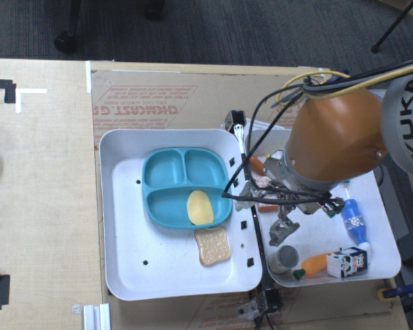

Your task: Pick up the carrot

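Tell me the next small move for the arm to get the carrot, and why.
Probably shift the pincer toward the near edge of the right bin and a bit right, then lower it. The carrot lies there, between a grey cup and a small carton, and the pincer sits short of it, nearer the bin's middle.
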{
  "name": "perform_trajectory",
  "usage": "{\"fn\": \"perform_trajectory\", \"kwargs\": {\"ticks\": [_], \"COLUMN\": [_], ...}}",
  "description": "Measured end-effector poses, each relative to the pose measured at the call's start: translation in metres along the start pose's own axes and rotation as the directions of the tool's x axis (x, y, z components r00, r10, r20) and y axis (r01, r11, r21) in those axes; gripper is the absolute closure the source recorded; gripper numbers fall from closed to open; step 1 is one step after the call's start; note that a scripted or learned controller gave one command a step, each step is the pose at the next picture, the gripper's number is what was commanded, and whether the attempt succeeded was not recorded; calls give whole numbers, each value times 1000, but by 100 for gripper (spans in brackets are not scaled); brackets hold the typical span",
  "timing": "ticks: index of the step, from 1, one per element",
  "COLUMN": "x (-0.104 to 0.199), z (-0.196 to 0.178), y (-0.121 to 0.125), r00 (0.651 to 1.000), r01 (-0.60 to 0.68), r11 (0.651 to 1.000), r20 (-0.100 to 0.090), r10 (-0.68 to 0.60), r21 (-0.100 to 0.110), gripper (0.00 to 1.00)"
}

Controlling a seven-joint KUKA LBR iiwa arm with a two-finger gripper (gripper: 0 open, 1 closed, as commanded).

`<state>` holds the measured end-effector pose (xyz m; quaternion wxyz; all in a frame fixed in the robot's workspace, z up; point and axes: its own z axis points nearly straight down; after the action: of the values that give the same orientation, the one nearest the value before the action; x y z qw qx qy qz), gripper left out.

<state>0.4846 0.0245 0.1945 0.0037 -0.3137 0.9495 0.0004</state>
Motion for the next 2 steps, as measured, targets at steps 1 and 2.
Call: {"fn": "perform_trajectory", "kwargs": {"ticks": [1, 2], "x": [0, 0], "z": [0, 0], "y": [0, 0], "r00": [1000, 1000], "r01": [0, 0], "r11": [1000, 1000], "r20": [0, 0], "r10": [0, 0], "r21": [0, 0], "gripper": [0, 0]}}
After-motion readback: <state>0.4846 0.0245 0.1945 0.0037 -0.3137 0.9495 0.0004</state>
